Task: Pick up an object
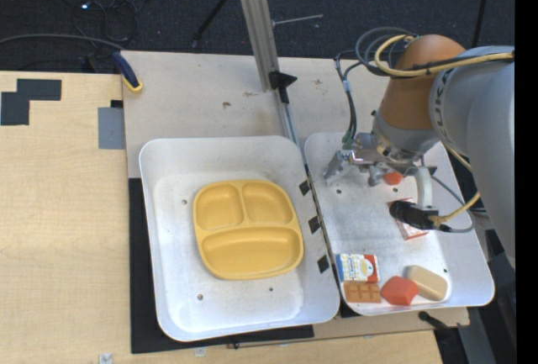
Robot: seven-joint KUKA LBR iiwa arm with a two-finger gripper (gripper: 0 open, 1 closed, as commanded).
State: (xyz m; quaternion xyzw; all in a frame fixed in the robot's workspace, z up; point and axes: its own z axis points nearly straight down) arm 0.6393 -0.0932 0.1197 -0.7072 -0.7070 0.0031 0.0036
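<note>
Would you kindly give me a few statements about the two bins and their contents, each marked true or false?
1. The yellow divided plate lies in the left bin. True.
2. The plate has two compartments. False: it has three.
3. The small carton lies in the right bin. True.
4. The red block lies at the far end of the right bin. False: it sits at the near end, beside the tan block.
5. The gripper is above the left bin. False: it is above the right bin.

The right bin's [329, 154] middle floor lay bare. Toy foods [395, 280] crowded its near edge. A yellow divided plate [247, 228] filled the left bin's [168, 287] centre.
</note>
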